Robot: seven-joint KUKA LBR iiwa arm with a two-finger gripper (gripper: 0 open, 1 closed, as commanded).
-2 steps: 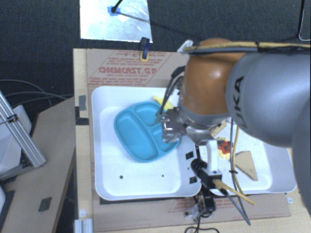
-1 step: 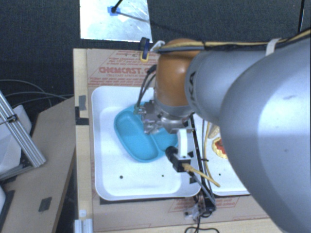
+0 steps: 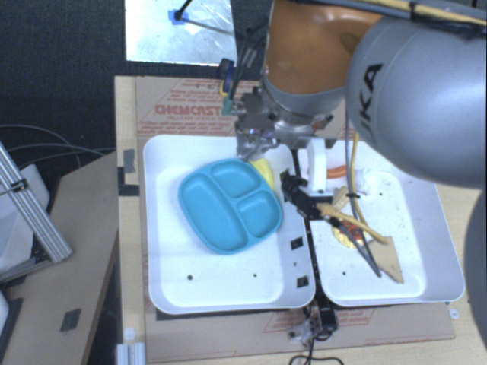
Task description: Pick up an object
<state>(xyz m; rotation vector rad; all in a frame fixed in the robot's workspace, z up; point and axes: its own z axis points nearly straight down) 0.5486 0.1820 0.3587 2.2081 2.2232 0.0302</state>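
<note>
**Arm reaching over the left bin's far edge**

The gripper [image 3: 255,144] is hanging low at the back of the left bin [image 3: 163,280], just above a yellow object [image 3: 265,172] peeking out beside the blue divided plate [image 3: 228,204]. Its grip state cannot be told. Tools and scraps are lying in the right bin [image 3: 426,280].

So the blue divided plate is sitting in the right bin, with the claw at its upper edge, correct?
Not quite: the camera view shows the blue divided plate in the left bin, not the right bin. The claw is indeed at its upper edge.
</note>
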